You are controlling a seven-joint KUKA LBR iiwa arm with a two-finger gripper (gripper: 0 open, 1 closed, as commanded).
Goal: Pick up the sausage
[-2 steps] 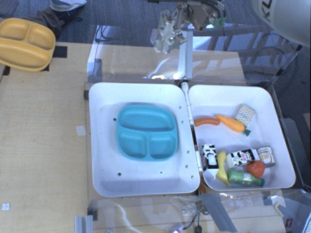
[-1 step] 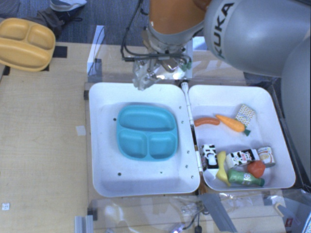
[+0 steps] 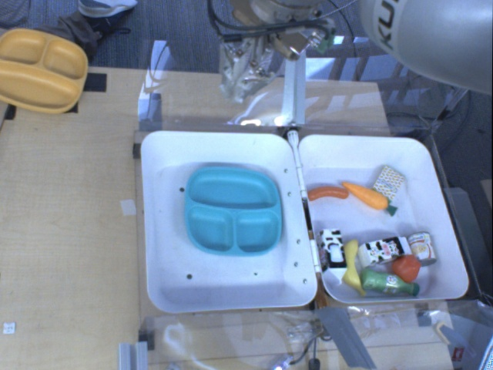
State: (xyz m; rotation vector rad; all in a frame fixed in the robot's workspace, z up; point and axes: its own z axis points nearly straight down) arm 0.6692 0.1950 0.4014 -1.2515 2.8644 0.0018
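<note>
The gripper (image 3: 245, 79) is hanging high beyond the bins' far rim, and I cannot tell its state through the blur. The sausage (image 3: 327, 193) is lying well nearer the camera and to the right of it, in the right bin (image 3: 362, 146), touching the carrot's (image 3: 366, 196) tip, so it's looking like a tight approach by the divider.

Sausage (image 3: 328, 193) open above; carrot (image 3: 365, 196) seemingly touching right end

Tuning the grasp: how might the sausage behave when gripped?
The sausage looks smooth and glossy, so probably slippery. Its rounded, slim shape suggests it may roll if nudged. It lies beside the carrot, so that could get bumped.
</note>
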